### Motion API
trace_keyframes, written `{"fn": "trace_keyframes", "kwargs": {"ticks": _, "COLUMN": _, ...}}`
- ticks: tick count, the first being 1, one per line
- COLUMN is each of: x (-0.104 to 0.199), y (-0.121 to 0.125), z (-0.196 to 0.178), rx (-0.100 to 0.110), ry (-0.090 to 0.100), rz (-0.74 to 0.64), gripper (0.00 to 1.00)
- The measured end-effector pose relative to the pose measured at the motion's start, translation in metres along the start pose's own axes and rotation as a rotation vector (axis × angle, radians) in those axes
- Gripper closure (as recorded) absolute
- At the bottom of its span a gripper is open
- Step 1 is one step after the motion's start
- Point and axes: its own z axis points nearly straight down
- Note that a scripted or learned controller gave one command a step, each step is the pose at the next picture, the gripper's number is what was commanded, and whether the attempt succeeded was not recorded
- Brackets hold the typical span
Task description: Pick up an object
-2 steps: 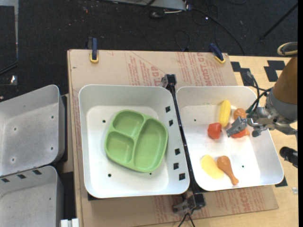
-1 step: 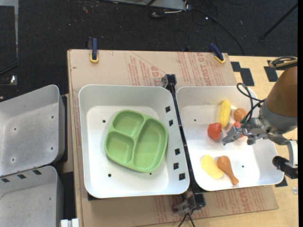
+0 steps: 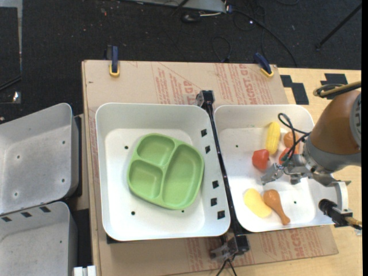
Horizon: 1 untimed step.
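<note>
The right bin (image 3: 247,117) holds several toy foods. A red piece (image 3: 261,158) lies near its middle. A yellow corn-like piece (image 3: 273,135) stands behind it, with a small orange piece (image 3: 287,140) partly hidden by cables. At the front lie a yellow lemon-like piece (image 3: 256,203) and a brown drumstick (image 3: 276,205). My gripper (image 3: 276,173) hangs low over the right bin, just right of the red piece and above the drumstick. Nothing visibly sits in it.
A green divided plate (image 3: 165,171) lies in the left bin (image 3: 115,211). The bins' shared wall (image 3: 217,165) runs between them. The grey and orange arm (image 3: 339,134) covers the right bin's right side. Grey trays (image 3: 34,154) sit off the bench to the left.
</note>
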Motion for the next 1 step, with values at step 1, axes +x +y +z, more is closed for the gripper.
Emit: {"fn": "trace_keyframes", "kwargs": {"ticks": 1, "x": -0.0005, "y": 0.0013, "z": -0.0132, "rx": -0.005, "ry": -0.002, "rz": 0.001, "gripper": 1.00}}
